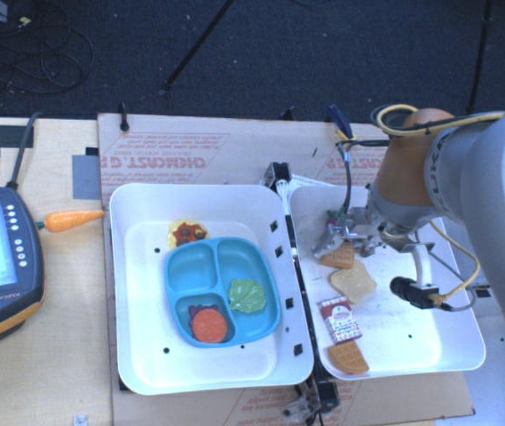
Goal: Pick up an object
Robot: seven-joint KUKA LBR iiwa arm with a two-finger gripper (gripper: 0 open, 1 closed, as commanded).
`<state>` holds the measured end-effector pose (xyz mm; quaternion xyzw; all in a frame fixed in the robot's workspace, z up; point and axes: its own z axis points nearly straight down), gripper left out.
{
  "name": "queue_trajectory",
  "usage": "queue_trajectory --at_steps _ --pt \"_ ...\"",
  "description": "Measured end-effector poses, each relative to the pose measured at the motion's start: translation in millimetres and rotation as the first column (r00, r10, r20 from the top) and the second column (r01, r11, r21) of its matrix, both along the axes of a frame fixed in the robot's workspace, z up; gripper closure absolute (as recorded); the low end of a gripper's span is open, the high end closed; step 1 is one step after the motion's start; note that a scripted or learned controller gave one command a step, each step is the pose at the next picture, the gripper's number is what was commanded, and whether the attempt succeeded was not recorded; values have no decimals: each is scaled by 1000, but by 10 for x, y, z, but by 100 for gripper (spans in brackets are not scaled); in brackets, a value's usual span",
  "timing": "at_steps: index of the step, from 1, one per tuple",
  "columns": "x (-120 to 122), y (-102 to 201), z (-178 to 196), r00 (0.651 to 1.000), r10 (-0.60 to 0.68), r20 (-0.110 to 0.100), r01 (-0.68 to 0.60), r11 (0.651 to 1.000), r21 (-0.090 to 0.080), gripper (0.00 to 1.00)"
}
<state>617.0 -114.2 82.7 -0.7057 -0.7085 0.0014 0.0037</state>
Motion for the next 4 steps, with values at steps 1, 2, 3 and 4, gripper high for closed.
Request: queue_trajectory --at_steps 1,2,3,4 --pt "278 136 50 1000 -1 7 1 1000 -3 0" --pt "-24 42 44 1000 -5 1 5 1000 -3 0" --pt "276 299 49 1000 -1 7 1 1000 -3 0" --pt "266 238 48 1000 -4 5 4 1000 -3 0"
